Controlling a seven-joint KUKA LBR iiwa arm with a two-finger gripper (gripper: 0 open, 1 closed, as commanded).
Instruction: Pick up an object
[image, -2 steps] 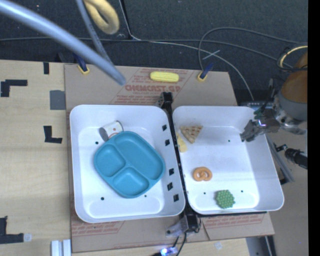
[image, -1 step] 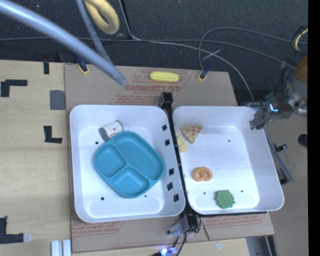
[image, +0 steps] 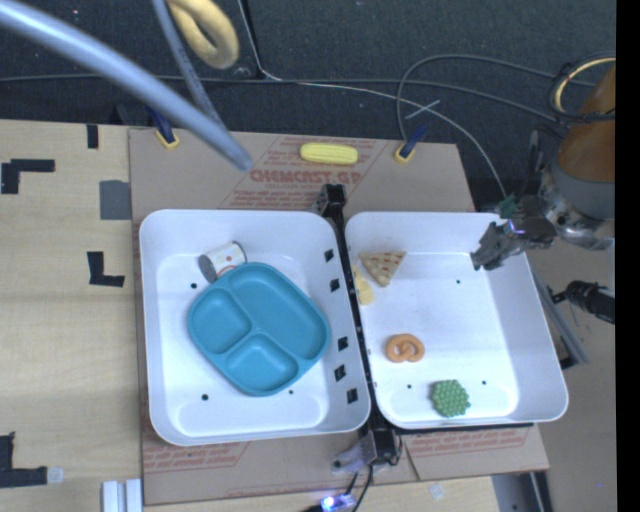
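Two shallow white bins sit side by side on a cardboard-topped bench (image: 290, 185), cables trailing across the dark floor behind. You have the gripper (image: 492, 252) poised at the upper right rim of the right bin (image: 530, 330), nothing between its fingers; whether they are spread or pressed together cannot be told from this angle. Your choices in that bin are a wedge-shaped waffle piece (image: 382, 266) near the upper left corner, beside the divider, an orange pretzel (image: 405, 348) near the middle, and a green knobbly object (image: 450, 397) near the front wall. In the left bin (image: 160, 330), a blue divided tray (image: 258, 327) lies with a small cup (image: 222, 261) tipped over just beside its upper edge. A yellow banana-like object (image: 328, 154) rests on the cardboard beyond both bins. The pretzel looks the best target: it sits well apart from walls and neighbours, leaving room for both fingers. Travel left and forward above the rim, centre over it, then descend straight down and close across its narrow width. Avoid the waffle piece; the divider would likely crowd one finger.
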